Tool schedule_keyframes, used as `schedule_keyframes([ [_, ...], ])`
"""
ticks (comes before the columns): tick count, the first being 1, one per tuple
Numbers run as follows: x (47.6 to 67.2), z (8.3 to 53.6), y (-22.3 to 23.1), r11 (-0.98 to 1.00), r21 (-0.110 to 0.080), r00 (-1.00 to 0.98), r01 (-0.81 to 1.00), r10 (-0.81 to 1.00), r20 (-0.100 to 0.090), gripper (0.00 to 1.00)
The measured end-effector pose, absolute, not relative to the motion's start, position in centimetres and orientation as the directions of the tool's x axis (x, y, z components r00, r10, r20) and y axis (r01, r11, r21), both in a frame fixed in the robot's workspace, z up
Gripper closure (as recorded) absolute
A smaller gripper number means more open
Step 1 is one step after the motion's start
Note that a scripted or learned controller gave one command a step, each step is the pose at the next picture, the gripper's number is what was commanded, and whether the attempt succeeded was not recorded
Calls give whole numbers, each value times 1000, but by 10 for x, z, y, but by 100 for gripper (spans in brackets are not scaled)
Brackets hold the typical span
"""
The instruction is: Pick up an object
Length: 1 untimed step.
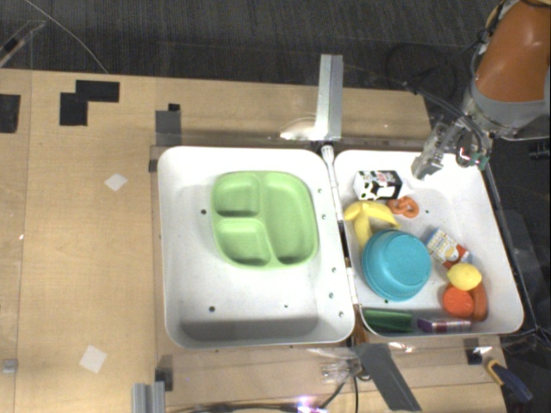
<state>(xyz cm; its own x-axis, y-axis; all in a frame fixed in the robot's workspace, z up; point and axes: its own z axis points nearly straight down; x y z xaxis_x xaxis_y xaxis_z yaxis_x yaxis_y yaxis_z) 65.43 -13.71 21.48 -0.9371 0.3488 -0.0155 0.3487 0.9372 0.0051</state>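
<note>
Gripper (428, 167) fingers' state unclear, hovering near black-and-white carton (379, 184) in right bin (504, 231).

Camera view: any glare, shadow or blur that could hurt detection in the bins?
Camera view: bright glare on the metal divider post and a hot spot on the bench at its base; soft shadow along the near wall of the left bin below the green tray; the pincer looks slightly blurred; the clutter around the blue bowl stays sharp.

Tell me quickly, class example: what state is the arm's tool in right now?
Tool: cannot be told whether open or closed. It hangs over the back of the right bin, with no object seen in it.
</note>
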Motion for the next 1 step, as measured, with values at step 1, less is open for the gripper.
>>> schedule_keyframes([
  [1, 649, 217, -44, 891, 7, -891, 453, 453, -8, 100],
])
